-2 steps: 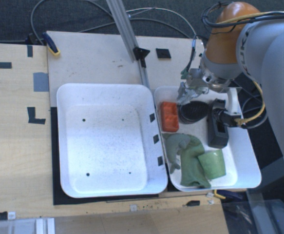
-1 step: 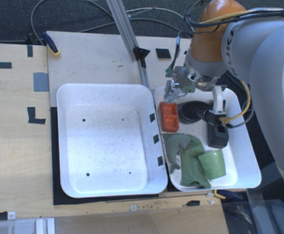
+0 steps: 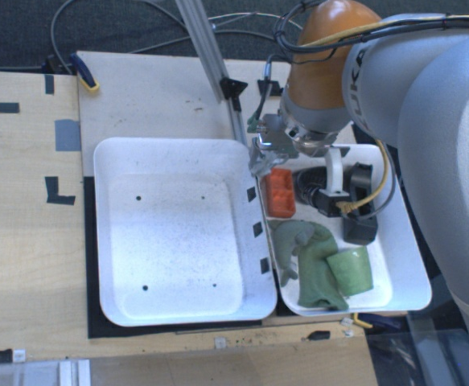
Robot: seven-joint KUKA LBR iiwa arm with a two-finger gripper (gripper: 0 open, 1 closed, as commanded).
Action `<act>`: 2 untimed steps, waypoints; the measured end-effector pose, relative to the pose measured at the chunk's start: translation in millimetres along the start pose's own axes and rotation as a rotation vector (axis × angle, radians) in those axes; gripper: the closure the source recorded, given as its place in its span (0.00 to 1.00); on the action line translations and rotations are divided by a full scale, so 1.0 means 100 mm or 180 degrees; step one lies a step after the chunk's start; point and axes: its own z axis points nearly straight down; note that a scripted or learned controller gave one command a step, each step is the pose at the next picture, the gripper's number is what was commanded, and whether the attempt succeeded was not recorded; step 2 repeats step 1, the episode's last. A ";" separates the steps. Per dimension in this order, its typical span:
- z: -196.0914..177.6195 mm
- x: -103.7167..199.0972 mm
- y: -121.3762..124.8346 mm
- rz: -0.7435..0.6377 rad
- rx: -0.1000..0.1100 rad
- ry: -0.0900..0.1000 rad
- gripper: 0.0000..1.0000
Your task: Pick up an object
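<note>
My gripper (image 3: 264, 156) hangs over the far left corner of the right bin (image 3: 407, 284), close to the wall shared with the left bin. An orange ribbed block (image 3: 280, 193) lies just below and to the right of the gripper, near it; I cannot tell whether they touch. Closer to the front of that bin lie a grey-green soft piece (image 3: 293, 242), a dark green cloth (image 3: 316, 280) and a light green block (image 3: 351, 271) resting on the cloth. The arm's wrist hides the far part of the right bin.
The left bin (image 3: 105, 163) stands beside the right one, their walls touching. A slanted metal pole (image 3: 206, 47) rises behind the bins, near the gripper. A blue and yellow clamp (image 3: 84, 72) sits at the board's far left corner.
</note>
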 end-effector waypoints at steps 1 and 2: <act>-0.09 0.56 -0.08 -0.0002 0.0002 0.0000 1.00; -0.09 0.56 -0.08 -0.0002 0.0002 0.0000 1.00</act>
